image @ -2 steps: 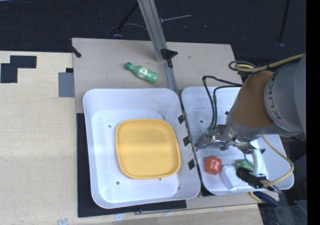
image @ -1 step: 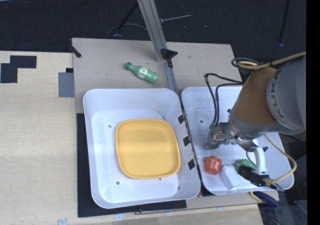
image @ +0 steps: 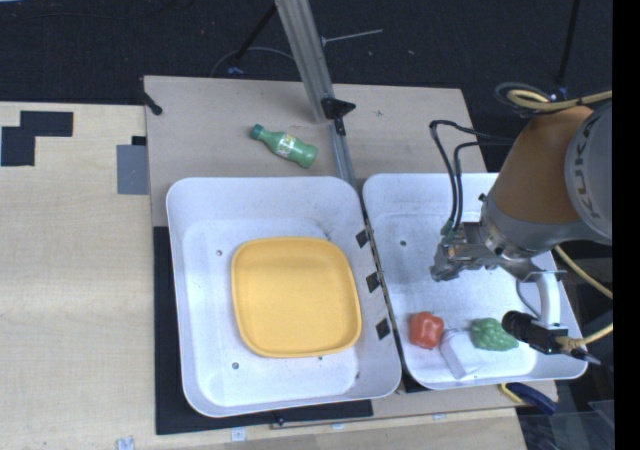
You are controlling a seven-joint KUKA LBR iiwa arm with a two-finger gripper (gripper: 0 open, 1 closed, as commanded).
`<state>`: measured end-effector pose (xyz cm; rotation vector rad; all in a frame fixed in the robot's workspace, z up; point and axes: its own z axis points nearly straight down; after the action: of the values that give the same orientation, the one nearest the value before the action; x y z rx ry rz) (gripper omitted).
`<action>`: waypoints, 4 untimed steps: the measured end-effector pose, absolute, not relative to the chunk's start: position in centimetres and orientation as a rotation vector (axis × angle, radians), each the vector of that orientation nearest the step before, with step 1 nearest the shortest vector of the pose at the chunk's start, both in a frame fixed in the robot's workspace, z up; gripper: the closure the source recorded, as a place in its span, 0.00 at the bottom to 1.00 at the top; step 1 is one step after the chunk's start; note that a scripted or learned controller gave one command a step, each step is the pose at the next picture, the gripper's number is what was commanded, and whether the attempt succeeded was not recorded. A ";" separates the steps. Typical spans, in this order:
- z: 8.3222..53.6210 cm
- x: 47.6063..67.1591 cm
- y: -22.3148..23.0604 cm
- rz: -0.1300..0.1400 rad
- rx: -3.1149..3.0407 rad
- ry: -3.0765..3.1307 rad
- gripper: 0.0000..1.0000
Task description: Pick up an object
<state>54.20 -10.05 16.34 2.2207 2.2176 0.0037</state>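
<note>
overhead, the gripper [image: 452,260] hangs in the right bin [image: 400,200] above the red pepper [image: 426,329]; its grip state can't be told.

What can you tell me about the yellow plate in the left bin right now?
The yellow plate is a rounded-square dish with a raised rim and a plain, smooth, matte surface that looks like plastic. It lies flat and right way up on the floor of the left bin, roughly central, a little toward the near side. Nothing rests on it. The gripper is apart from it, over the right bin.
</note>
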 end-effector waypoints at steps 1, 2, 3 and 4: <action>20.5 54.5 -10.2 0.003 2.220 2.219 1.00; 20.7 54.5 -10.3 -0.001 2.223 2.220 1.00; 20.4 53.4 -4.6 0.000 2.219 2.227 1.00; 20.7 53.1 0.8 0.001 2.218 2.227 1.00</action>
<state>53.08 0.82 20.68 2.2176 2.2271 0.0005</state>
